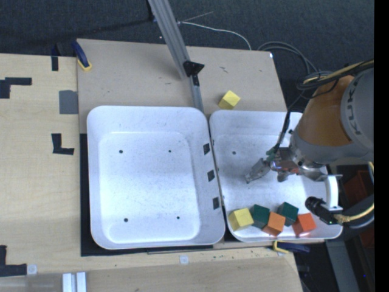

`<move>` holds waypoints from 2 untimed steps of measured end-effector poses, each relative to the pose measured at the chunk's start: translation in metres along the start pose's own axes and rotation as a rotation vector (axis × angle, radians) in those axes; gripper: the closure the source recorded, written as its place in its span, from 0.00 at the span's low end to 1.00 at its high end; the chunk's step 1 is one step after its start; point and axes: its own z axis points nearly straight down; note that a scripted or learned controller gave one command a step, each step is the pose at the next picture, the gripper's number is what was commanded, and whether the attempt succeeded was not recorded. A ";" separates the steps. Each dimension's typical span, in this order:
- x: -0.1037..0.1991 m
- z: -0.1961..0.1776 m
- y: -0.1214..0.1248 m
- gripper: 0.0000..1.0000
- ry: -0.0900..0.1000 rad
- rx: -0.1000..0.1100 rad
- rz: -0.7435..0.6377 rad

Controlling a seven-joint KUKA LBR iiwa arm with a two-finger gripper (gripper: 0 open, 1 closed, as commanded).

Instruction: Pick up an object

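Lying near the tool [258, 171]: coloured blocks [271, 218], apart.

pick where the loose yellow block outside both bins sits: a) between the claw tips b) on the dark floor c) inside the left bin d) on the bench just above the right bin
d: the loose yellow block lies on the tan bench just beyond the far rim of the right bin, apart from the blocks clustered along that bin's near edge.
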 end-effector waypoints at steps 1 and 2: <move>0.004 0.055 0.069 0.00 -0.003 -0.013 -0.005; 0.023 0.052 0.061 0.00 -0.002 -0.010 -0.003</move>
